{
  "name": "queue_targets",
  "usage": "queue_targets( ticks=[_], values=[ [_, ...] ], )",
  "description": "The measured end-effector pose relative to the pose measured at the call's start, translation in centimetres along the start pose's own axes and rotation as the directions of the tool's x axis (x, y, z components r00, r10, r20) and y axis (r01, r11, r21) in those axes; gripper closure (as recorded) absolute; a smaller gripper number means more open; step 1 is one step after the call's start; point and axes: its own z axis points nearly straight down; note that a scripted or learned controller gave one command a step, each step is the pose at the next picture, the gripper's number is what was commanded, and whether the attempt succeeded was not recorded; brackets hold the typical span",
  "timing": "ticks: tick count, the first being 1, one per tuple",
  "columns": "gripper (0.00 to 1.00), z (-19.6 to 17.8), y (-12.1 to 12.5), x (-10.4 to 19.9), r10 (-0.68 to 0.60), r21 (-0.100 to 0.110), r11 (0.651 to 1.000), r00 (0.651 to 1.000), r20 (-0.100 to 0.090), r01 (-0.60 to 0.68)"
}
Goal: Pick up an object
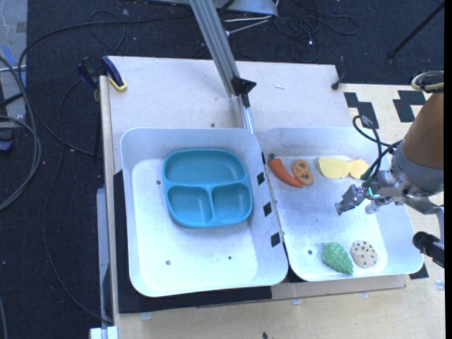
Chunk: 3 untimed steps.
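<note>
Gripper point(351, 202) mid right bin point(402, 260), bare floor below.

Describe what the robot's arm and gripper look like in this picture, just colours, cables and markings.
The arm comes in from the right: a grey rounded wrist section with an orange band above it. A black cable loops along it toward the wrist. The gripper is a small dark grey metal assembly with a tiny teal-green spot near its base. No readable markings are visible.
</note>
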Motion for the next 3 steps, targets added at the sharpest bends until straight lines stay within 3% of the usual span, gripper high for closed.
queue_targets(
  ticks=[1, 3],
  values=[
    [0.0, -0.2, 0.1, 0.0, -0.001, -0.004, 1.0, 1.0, 0.001, 0.001],
    [0.0, 10.6, -0.5, 0.1, 0.001, -0.001, 1.0, 1.0, -0.001, -0.001]
  ],
)
